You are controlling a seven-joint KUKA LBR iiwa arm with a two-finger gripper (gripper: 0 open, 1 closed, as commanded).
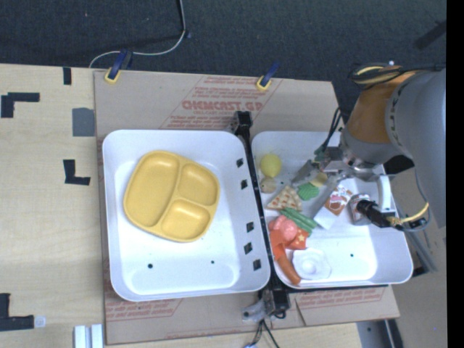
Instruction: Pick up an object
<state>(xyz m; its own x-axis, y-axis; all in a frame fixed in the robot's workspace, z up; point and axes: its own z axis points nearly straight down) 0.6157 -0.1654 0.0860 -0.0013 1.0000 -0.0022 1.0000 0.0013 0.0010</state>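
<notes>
Right bin (391,263), upper half: the gripper (313,174) is hanging low over a heap of small toy foods, two dark metal fingers splaying leftward. Fingers are standing apart, partly open, with nothing showing between them. The grey arm (420,129) with its orange band (371,114) is reaching in from the right.

Just below the fingertips a small green piece (307,191) is lying, rounded, flat-looking, bright green. It is sitting close under the gripper; whether touching, cannot tell. To its left a yellow lemon-like ball (270,165) is resting near the bin's left wall. Below it a tan, triangular cracker-like wedge (283,198) is lying, with a long green bean-like strip (300,218) slanting beside it. Further down, a red strawberry-like lump (285,232) is touching an orange carrot-like piece (288,270), and a white round lidded cup (310,263) is sitting just beside both. Right of the green piece, a small packet (336,201) with red and white print is lying tilted; its print is too small to read.

Left bin (116,216): a yellow three-compartment plate (172,195) is lying flat, tilted askew, well apart from the gripper.

Cardboard sheet (145,104) under both bins is carrying red printed lettering along its upper edge, seen upside down and blurred; not legible. Two clamps (116,69), blue and yellow, are pinning the sheet's top edge.
</notes>
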